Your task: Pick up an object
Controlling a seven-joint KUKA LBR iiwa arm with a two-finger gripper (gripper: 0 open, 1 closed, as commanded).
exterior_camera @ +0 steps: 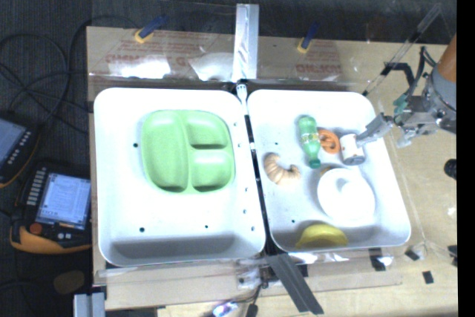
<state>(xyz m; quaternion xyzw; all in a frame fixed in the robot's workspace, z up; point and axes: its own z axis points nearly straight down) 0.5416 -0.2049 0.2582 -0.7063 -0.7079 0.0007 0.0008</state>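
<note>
**Observer:** Where is your hand right now?

**Operator:** I see my hand (pixel 371 131) at the far right rim of the right bin (pixel 386 185), reaching in from the right. I cannot tell from this angle how it is set, and I see nothing caught in it.

**Observer:** What is closest to it?

**Operator:** A small white-and-grey cylinder (pixel 352 151) lies just beside the tip, inside the bin. Left of that are an orange piece (pixel 327 140) and a green bottle (pixel 309 139), touching or nearly so. Nearer to me sit a white bowl (pixel 345 194), a tan pastry-like thing (pixel 281 170) and a yellow object (pixel 322 236) at the near wall.

**Observer:** And the other bin?

**Operator:** The left bin (pixel 119 182) carries a green divided tray (pixel 188 150), well apart from the hand.

**Observer:** So, progress?

**Operator:** I judge the approach partly made; every object rests in its bin. The grasp and the lift remain.
</note>
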